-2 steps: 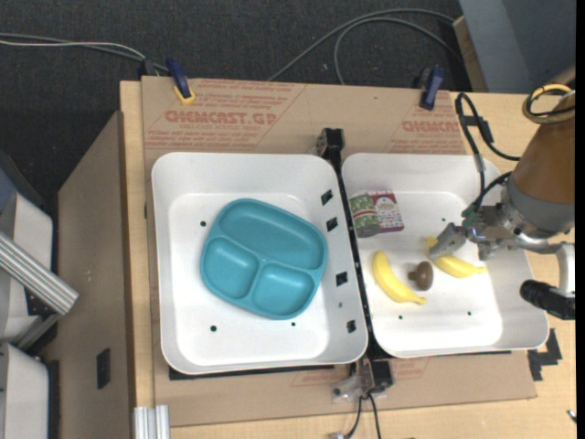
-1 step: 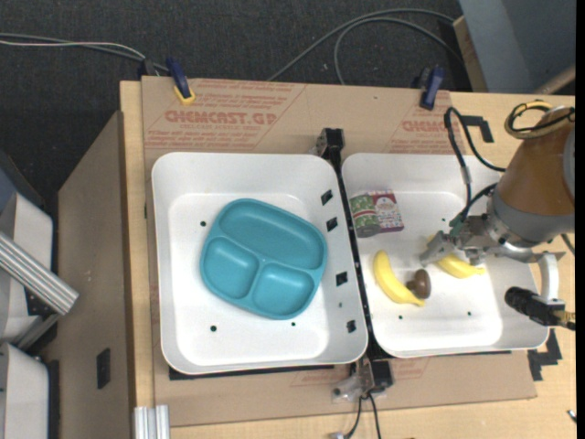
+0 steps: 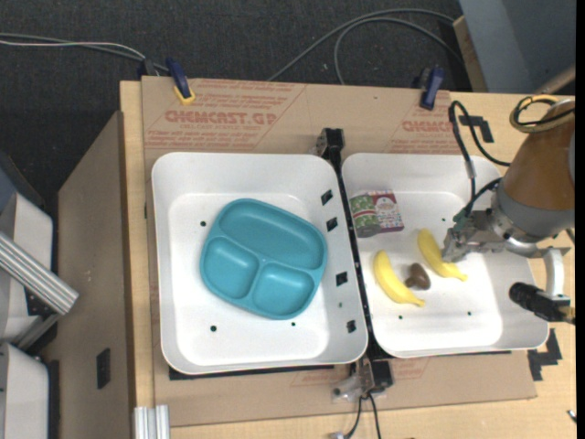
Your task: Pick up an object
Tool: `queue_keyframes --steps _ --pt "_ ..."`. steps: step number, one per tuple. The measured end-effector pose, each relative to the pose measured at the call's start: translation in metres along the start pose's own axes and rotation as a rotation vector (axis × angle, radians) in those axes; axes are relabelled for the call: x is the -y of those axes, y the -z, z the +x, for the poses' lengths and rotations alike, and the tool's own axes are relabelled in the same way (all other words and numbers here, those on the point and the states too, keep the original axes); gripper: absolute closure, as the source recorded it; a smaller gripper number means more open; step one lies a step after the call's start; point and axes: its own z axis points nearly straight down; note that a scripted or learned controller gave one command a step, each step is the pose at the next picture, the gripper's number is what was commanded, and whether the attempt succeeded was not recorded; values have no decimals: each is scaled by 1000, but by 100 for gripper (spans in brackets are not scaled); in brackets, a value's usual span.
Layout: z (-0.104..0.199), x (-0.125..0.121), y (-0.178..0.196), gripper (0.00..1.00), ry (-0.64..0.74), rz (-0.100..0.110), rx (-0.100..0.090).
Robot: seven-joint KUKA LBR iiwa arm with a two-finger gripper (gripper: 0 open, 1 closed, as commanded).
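At right of frame, the gripper (image 3: 460, 242) was positioned over a banana (image 3: 437, 256); its grip state could not be told

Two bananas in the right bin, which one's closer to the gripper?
The right-hand banana, lying right at the gripper. The other banana lies further left, past the small brown object.

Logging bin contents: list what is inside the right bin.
The right bin holds two bananas, one nearer the divider and one by the gripper at, a small brown object between them, and a packet. The arm covers the bin's right part.
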Motion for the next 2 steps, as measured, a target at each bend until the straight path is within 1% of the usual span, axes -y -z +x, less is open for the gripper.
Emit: queue_keyframes --steps 1,2 --pt "-4 -10 48 100 1 -1 0" --pt "-4 -11 102 100 2 -1 0"
